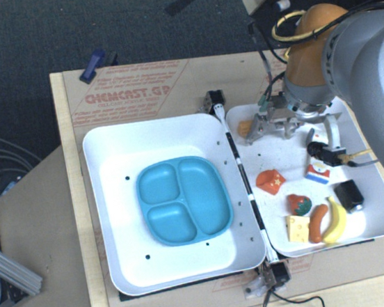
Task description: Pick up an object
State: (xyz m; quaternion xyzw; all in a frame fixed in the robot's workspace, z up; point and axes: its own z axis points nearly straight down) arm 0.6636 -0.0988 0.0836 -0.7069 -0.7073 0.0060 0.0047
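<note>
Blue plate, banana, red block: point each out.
Blue plate [184, 199], camera view, centre divider.
Banana [337, 220], camera view, mid-curve.
Red block [271, 182], camera view, top face.

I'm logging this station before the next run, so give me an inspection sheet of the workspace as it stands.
Surface: cardboard-covered bench bearing left bin and right bin.
Job's things: red block, cheese wedge, sausage, banana, black block, all in the right bin.
Clutter: blue divided plate in the left bin.
Grippers: tool low over the right bin's far end.
Cables: yellow loop at the arm.
Surroundings: dark carpet.
</note>
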